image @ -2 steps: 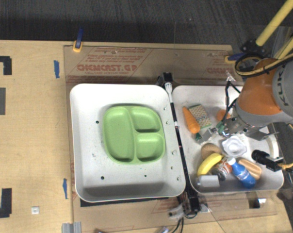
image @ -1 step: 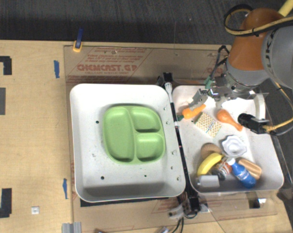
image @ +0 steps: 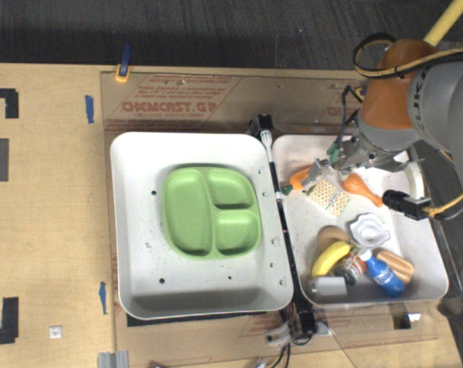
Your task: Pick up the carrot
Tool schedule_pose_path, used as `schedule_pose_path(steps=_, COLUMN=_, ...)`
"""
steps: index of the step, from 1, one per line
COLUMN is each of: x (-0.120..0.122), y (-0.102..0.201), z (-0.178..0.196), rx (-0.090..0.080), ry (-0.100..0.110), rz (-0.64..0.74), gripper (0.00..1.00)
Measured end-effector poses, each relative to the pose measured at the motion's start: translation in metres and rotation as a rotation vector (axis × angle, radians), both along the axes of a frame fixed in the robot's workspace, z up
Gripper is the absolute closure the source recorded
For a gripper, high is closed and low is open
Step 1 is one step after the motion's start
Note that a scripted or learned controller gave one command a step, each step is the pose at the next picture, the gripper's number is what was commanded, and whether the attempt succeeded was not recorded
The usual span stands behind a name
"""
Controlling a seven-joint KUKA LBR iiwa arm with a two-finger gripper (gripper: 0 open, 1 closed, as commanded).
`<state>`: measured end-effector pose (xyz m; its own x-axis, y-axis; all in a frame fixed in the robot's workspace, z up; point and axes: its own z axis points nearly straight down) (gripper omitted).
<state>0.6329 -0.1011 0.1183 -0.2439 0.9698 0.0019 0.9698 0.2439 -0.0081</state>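
Observation:
The carrot is an orange tapered piece lying in the right bin, near its far side, with its thin end pointing right. My gripper hangs low over the far left part of that bin. It is just left of the carrot's thick end and above a yellow waffle-patterned piece. The wrist hides what lies directly beneath it.
A second orange object lies left of the gripper by the bin wall. Nearer the front sit a banana, a brown item, a crumpled white piece and a blue-capped bottle. The left bin holds a green divided plate.

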Motion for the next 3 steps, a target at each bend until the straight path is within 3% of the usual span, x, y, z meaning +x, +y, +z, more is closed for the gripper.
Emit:
schedule_pose_path(steps=1, x=0.028, y=0.006, z=-0.008, rx=0.012, ry=-0.044, rz=-0.238, gripper=0.0)
schedule_pose_path(steps=2, x=0.01, y=0.005, z=-0.01, rx=0.016, ry=-0.04, rz=-0.353, gripper=0.0)
schedule_pose_path(steps=3, x=0.019, y=0.003, z=-0.008, rx=0.019, ry=-0.051, rz=-0.395, gripper=0.0)
